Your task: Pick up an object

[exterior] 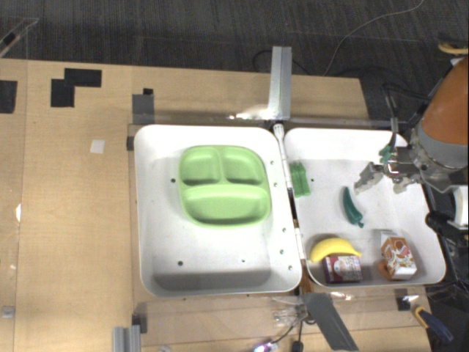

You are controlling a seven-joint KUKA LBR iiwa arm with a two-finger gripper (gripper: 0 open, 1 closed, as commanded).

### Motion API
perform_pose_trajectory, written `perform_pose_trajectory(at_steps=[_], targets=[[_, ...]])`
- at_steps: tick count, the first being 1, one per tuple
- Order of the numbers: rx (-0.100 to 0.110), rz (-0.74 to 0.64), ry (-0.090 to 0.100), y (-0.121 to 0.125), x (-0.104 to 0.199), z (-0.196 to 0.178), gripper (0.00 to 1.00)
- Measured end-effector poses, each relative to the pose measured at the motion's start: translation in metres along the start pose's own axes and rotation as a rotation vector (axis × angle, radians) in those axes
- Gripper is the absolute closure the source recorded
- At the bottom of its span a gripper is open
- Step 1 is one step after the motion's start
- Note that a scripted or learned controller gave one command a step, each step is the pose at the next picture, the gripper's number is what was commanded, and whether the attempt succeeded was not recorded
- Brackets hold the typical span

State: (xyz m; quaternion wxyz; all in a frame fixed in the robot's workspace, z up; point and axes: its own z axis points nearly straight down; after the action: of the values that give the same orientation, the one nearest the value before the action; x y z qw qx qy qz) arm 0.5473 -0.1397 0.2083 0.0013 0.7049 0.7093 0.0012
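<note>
The right bin (322, 149) holds a dark green curved vegetable (352, 206), a light green block (299, 179) by the divider, a yellow banana (334, 248), a maroon can (342, 268) and a small red and white carton (398, 258). My gripper (382, 182) hangs over the upper right part of this bin, just right of and above the dark green vegetable. Its fingers (364, 180) are spread open and there is nothing between them. The banana lies against the top of the can at the bin's front edge.
The left bin (157, 218) carries a green divided plate (223, 184). A metal post (281, 79) stands behind the divider between the bins. The arm's orange band (447, 108) sits at the right edge. Cables lie on the dark floor behind.
</note>
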Motion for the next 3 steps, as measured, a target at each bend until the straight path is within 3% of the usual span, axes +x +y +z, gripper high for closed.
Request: perform_pose_trajectory(at_steps=[1, 2, 3], targets=[[-0.003, -0.045, -0.001, 0.027, 0.003, 0.115, 0.0], [-0.007, -0.045, 0.0, 0.029, 0.004, 0.104, 1.0], [-0.002, 0.028, 0.0, 0.031, 0.061, -0.003, 1.0]])
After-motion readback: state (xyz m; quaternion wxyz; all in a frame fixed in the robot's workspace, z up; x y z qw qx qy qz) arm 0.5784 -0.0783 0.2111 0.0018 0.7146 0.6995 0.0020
